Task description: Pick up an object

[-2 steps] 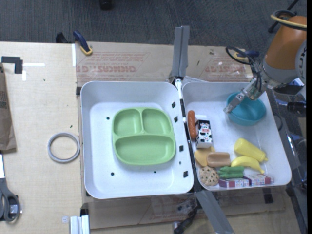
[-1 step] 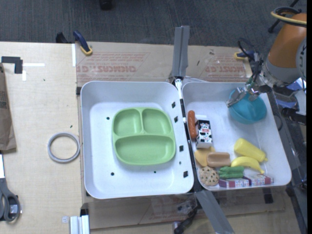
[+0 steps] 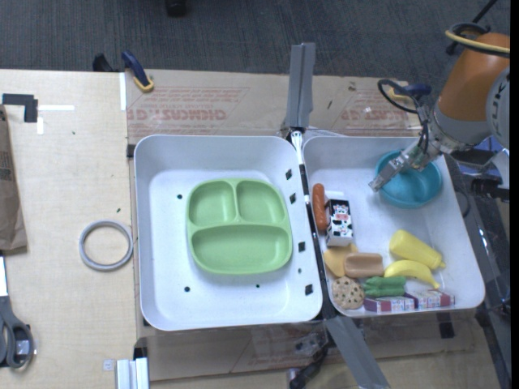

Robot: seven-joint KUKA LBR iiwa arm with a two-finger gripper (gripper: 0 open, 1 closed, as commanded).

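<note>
The right bin (image 3: 462, 217) holds a blue bowl (image 3: 413, 186) at its far right. Nearer the front lie a red sausage (image 3: 319, 204), a cow-print carton (image 3: 340, 221), a bun (image 3: 362, 263), a cookie (image 3: 347, 292), two yellow fruits (image 3: 416, 248), a green vegetable (image 3: 383, 285) and a pink-and-white box (image 3: 405, 301). My gripper (image 3: 388, 174) hangs low over the bowl's left rim, reaching in from the right. Nothing visibly hangs from it.
A green divided plate (image 3: 239, 225) lies in the left bin (image 3: 154, 217). On the bench at the left are a tape ring (image 3: 106, 244), scissors (image 3: 12, 340) and a blue clamp (image 3: 138, 70). A grey metal bar (image 3: 301, 83) stands behind the bins' join.
</note>
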